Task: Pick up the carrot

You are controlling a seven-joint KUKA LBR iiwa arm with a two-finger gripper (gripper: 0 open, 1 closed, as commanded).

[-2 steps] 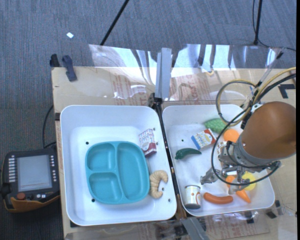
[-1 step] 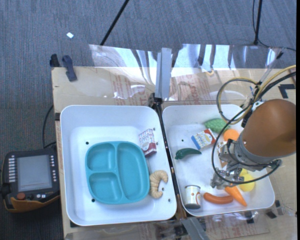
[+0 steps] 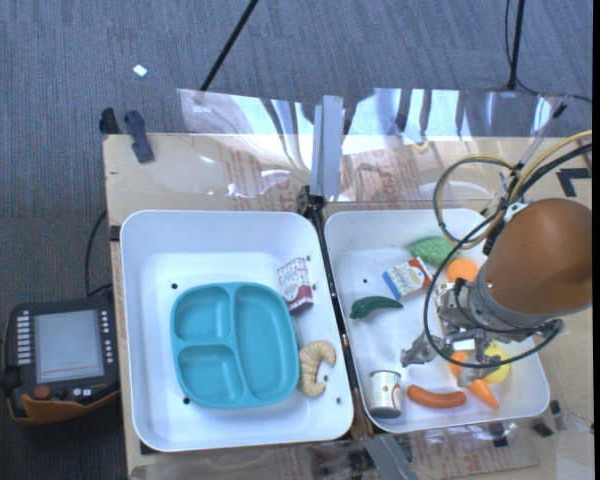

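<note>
Now the arm [image 3: 535,258] is seen over the right bin [image 3: 352,230], reaching in from the right side. The gripper [image 3: 450,353] is placed low over the front right part of this bin. Its metal fingers [image 3: 417,352] are spread a little apart, and nothing is seen between them. How wide they are open cannot be told exactly, because the wrist covers part of them.

The carrot [image 3: 484,393] is found near the front right corner of the right bin, tilted, just beside the gripper and next to a yellow toy [image 3: 497,370]. A sausage [image 3: 436,398] is laid along the front edge, close to the carrot on its left. A small metal can [image 3: 385,392] is placed at the front left corner of the same bin. A green pepper [image 3: 374,307] is seen toward the left wall, and a small carton [image 3: 408,276] is lying behind it. A green vegetable [image 3: 430,249] and an orange fruit [image 3: 462,270] are located toward the back, partly hidden by the arm.

In the left bin [image 3: 140,268], a blue divided plate [image 3: 235,345] is set in the middle. A croissant [image 3: 317,365] is touching its right front edge, and a small box [image 3: 296,282] is standing by the right wall.
</note>
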